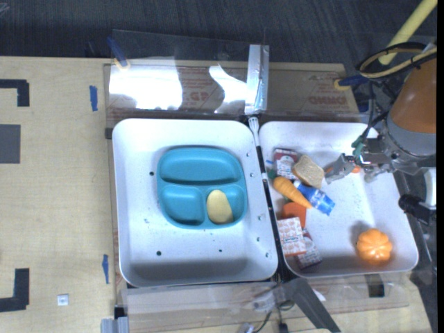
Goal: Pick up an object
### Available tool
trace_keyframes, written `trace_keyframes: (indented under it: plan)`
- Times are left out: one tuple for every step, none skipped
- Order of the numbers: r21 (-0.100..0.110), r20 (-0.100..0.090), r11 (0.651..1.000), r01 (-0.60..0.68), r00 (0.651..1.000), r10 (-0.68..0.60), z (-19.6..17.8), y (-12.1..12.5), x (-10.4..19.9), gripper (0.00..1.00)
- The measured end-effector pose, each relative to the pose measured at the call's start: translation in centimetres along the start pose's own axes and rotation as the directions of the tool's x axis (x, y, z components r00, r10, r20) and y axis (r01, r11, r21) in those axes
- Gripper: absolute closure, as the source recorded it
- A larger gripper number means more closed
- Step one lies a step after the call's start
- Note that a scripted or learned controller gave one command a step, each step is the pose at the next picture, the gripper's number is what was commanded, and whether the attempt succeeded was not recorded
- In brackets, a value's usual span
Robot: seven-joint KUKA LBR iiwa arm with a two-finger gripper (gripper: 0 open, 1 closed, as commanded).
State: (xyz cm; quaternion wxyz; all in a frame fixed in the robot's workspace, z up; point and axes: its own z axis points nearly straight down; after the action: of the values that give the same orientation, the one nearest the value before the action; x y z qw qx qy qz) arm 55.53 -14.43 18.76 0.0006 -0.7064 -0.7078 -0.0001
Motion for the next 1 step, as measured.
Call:
trace_keyframes:
  plan:
    - [-0.009, 0.002, 0.999, 0.038, 0.999, -0.038, 9.85, -0.99, 3.14, 0.0]
